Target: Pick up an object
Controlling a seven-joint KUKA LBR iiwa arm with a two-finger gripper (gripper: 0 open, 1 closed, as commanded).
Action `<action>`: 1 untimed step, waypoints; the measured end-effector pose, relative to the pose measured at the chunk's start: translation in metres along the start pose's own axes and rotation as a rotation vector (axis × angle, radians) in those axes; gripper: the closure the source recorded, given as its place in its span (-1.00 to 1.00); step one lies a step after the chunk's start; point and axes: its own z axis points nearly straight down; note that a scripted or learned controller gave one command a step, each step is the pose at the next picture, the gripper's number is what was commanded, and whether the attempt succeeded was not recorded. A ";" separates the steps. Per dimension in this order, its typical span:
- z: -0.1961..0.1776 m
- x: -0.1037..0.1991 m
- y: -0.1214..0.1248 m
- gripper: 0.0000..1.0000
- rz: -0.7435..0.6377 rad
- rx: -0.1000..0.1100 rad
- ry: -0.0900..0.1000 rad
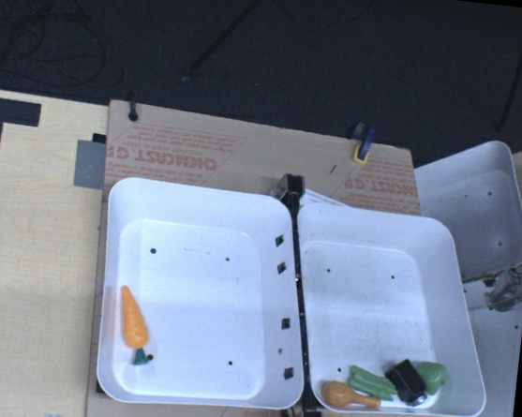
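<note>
An orange toy carrot [132, 317] with a small green stem lies near the front left corner of the left white bin [200, 203]. In the front right corner of the right white bin [386, 228] several small things lie close together. They are a tan pear-shaped piece [347, 396], a long green piece [372, 383], a black block [406, 380] and a rounded green piece [432, 373]. The black block rests against both green pieces.
The bins sit on a cardboard sheet [248, 159] on a wooden bench [18, 267]. A black strip [290, 291] runs between the bins. A grey metal plate [466, 195] stands at the right, and a blue and yellow clamp [364, 142] at the back.
</note>
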 end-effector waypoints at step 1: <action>-0.024 0.000 0.000 1.00 -0.001 0.002 0.001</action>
